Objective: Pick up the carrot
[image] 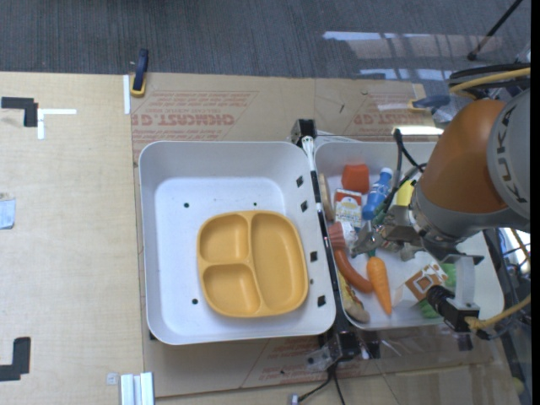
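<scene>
Orange and tapering, the carrot point(380, 283) is lying in the right-hand bin point(396, 332), its thick end pointing up the frame and its tip slanting down toward the bin's near wall. Just above its thick end, the pincer point(372, 236) is hanging at the end of the grey arm point(472, 171), which is reaching in from the right with its orange band bulging over the bin; the carrot is sitting just below and slightly right of the pincer, not between its parts, and whether the pincer is released or clenched cannot be told from this angle. Just to the carrot's left, a reddish sausage-like piece point(348, 267) is curving along the bin's left side. Farther up, an orange-red block point(356, 177) and a blue-capped bottle point(377, 194) are crowding together near the arm. In the left-hand bin point(169, 226), a yellow divided plate point(251, 262) is resting flat. Both bins are sitting on cardboard laid over the pale wooden worktop point(63, 251).
</scene>
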Tool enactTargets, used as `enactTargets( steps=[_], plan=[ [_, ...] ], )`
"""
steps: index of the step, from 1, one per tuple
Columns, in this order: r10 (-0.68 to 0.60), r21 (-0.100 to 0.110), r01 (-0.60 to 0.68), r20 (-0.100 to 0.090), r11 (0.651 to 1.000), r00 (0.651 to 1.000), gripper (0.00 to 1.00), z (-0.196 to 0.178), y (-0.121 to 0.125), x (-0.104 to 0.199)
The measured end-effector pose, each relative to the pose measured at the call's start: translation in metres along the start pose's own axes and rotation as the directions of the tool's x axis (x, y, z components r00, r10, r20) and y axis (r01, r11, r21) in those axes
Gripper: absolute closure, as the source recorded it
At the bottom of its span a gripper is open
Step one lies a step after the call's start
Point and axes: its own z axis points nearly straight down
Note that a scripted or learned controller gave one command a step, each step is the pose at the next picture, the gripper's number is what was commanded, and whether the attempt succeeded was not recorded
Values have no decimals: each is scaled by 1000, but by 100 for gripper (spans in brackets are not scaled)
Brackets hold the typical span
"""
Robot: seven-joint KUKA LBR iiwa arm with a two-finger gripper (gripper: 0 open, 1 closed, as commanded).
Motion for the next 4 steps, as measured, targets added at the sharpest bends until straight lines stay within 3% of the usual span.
enactTargets(
  steps=[4],
  plan=[
    [0,0,0,0,1000,1000,0,0,0,0]
  ],
)
